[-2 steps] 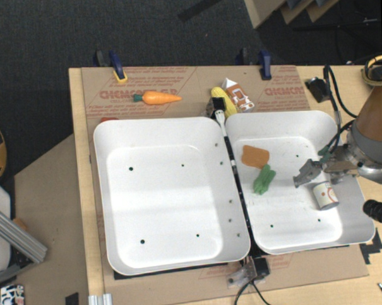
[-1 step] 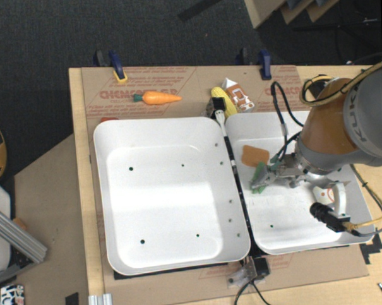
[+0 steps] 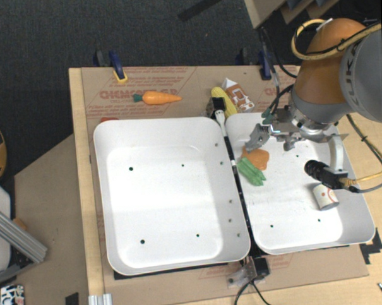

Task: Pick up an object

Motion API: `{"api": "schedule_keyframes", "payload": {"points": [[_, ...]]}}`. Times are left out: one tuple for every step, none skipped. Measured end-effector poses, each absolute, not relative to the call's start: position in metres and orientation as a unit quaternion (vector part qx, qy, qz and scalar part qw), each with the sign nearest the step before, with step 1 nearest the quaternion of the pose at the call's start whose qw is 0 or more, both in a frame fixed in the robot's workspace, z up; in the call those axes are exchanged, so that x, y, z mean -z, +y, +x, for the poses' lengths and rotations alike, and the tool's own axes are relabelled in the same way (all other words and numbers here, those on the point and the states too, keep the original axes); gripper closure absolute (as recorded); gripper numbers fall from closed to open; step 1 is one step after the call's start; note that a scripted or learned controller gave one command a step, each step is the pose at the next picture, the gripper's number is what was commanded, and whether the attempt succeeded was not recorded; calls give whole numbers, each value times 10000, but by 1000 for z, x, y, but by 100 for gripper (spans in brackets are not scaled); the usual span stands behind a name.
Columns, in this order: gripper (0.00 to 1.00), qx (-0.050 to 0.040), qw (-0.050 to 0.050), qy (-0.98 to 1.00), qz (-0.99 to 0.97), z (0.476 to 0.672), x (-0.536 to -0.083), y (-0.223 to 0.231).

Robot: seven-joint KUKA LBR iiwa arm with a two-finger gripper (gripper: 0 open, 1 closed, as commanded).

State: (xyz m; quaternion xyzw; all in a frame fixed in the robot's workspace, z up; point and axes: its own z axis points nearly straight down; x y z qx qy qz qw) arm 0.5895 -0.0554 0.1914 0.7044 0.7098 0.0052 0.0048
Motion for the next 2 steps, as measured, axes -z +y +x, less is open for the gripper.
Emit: {"api": "schedule_keyframes", "payload": {"points": [[0, -56, 64, 7089, 7053, 651, -282, -37], [0, 24, -40, 7090, 7052, 665, -181, 17]]}}
